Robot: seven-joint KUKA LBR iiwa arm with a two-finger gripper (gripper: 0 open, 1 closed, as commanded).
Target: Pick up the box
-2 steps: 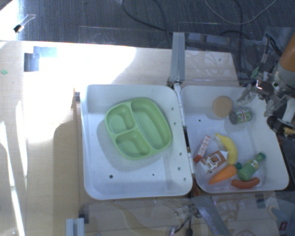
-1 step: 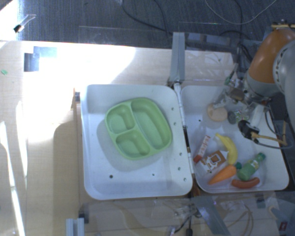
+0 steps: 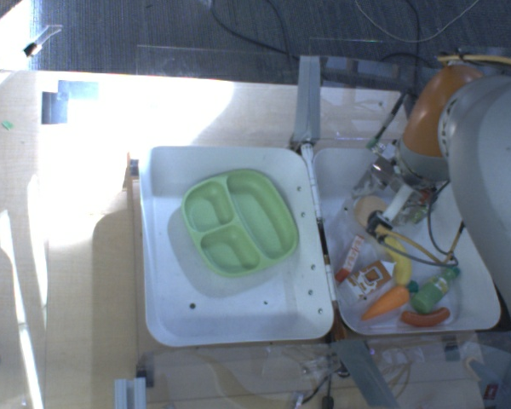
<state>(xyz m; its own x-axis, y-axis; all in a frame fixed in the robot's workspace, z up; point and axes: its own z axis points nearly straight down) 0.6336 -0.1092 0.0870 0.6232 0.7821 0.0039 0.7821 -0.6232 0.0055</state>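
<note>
over the far half of the right shallow white bin (image 3: 336,181), toward the view's three o'clock, the grey arm (image 3: 485,152) reaches in from the right edge. its orange band (image 3: 430,113) sits just above the wrist, and the wrist tips down and leftward. the gripper (image 3: 383,177) hangs low at about twelve o'clock of that bin, near its far wall. whether it is spread or pressed together cannot be told from this angle, and nothing can be seen pinched in it.

the right bin holds a loose cluster of things. a pale, rounded beige lump (image 3: 369,208) lies just below the gripper, near the bin's centre. the small brown and white cardboard box (image 3: 373,279) lies flat at about seven o'clock of the bin, well apart from the gripper. a narrow red and white packet (image 3: 351,258) lies just beside the box at its ten o'clock, close to the bin's left wall. a yellow plastic banana (image 3: 401,267) lies at the box's two o'clock. an orange plastic carrot (image 3: 385,302) lies against the box's near side, at its five o'clock. a green plastic bottle (image 3: 431,292) lies tilted at four o'clock of the bin, and a red plastic sausage shape (image 3: 426,317) lies just below it by the near wall.

the left shallow white bin (image 3: 166,262) holds one thing, a light green plastic plate with three compartments (image 3: 238,221), lying flat near its centre.
</note>
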